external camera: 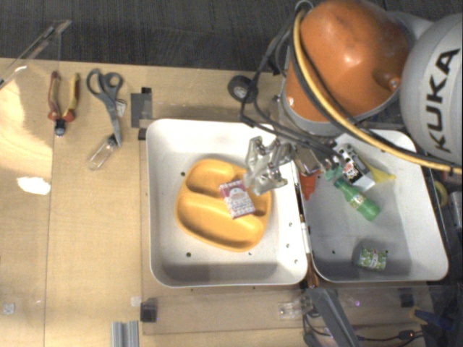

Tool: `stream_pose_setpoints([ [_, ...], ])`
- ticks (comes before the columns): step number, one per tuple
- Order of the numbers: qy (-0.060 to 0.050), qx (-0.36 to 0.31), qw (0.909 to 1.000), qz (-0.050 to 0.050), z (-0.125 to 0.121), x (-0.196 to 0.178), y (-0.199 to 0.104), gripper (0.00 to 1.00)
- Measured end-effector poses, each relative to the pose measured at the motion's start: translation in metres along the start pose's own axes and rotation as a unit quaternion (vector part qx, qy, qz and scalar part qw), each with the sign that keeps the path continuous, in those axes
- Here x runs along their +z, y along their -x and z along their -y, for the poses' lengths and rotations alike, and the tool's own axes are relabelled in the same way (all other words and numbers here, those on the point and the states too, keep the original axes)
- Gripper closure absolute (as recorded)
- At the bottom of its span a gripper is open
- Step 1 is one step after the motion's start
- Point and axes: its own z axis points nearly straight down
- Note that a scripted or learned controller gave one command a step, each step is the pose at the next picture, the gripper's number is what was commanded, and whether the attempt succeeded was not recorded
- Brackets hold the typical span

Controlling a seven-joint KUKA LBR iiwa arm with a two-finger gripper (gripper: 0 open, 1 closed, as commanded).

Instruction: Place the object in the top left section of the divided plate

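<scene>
- Camera view, left bin point(166, 194): a white tray in the middle of the frame, holding a yellow divided plate point(217, 212) that lies slightly left of the tray's centre
- Object: a small packet point(236, 198) with a red and white label lies on the plate's right-hand part, near the upper right of the plate; which section of the plate it is in cannot be told
- Gripper point(262, 173): the metal fingers hang just above and to the right of the packet, over the plate's upper right edge; whether they are spread or closed cannot be told, and nothing is seen between them
- Arm point(347, 49): the orange band and grey body fill the upper right of the frame, with yellow and black cables looping around the wrist
- Right bin point(412, 259): holds a green bottle point(356, 196) near its upper left, a small green and white packet point(372, 257) toward its lower middle, and further small items partly hidden under the arm
- Bench point(72, 251), upper left of the frame: red-handled pliers point(61, 101) and scissors point(107, 96) lie side by side, well apart from the bins
</scene>
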Motion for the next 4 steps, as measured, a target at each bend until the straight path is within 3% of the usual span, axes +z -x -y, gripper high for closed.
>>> stream_pose_setpoints([
  [1,0.001,-0.146,0.9893,0.000,-0.011,-0.025,0.012,1.00],
  [2,0.001,-0.225,0.9743,-0.001,-0.002,0.025,0.023,1.00],
  [3,0.002,-0.259,0.9660,-0.001,0.001,0.089,0.088,1.00],
  [4,0.001,-0.214,0.9768,0.001,-0.051,-0.021,0.066,1.00],
])
